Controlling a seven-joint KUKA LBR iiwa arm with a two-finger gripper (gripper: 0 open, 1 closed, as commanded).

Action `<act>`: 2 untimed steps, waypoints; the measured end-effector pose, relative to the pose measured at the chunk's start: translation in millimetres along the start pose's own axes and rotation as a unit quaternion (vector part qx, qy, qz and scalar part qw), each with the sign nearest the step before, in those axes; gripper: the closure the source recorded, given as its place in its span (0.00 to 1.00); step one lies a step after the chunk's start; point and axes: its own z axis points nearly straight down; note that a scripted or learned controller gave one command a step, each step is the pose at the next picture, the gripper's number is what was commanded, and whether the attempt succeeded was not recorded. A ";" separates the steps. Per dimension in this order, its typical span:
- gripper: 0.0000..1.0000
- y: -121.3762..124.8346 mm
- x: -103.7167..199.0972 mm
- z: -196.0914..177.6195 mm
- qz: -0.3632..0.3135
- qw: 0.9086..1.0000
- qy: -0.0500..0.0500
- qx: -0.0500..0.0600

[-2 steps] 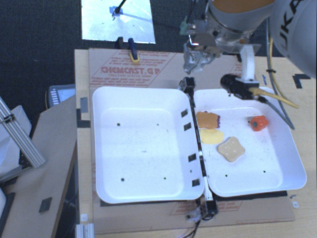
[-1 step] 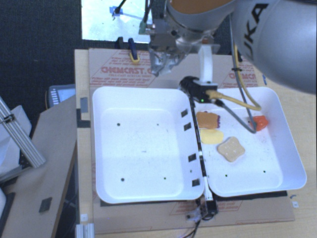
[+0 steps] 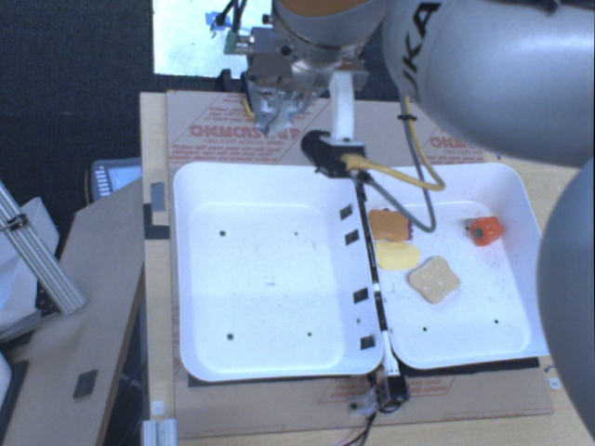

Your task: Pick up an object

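Grey gripper [image 3: 270, 111] hangs at upper centre; whether it holds anything I cannot tell. Toast [image 3: 433, 280] and orange pepper [image 3: 483, 230] lie unpicked, apparently.

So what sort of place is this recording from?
Probably a robotics lab grasping rig: a KUKA arm reaches over two white bins taped to a cardboard-covered bench, with small toy-like objects in the right bin and cables running between them.

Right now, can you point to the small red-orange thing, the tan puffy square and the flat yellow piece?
small red-orange object [image 3: 484, 230], camera view, middle of its body.
tan puffy square [image 3: 434, 280], camera view, middle of its top.
flat yellow piece [image 3: 397, 257], camera view, its centre.
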 end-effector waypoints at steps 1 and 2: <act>1.00 9.4 -1.7 -117.4 0.000 1.000 0.002 -0.006; 1.00 38.5 -2.4 -115.9 0.003 1.000 0.000 -0.001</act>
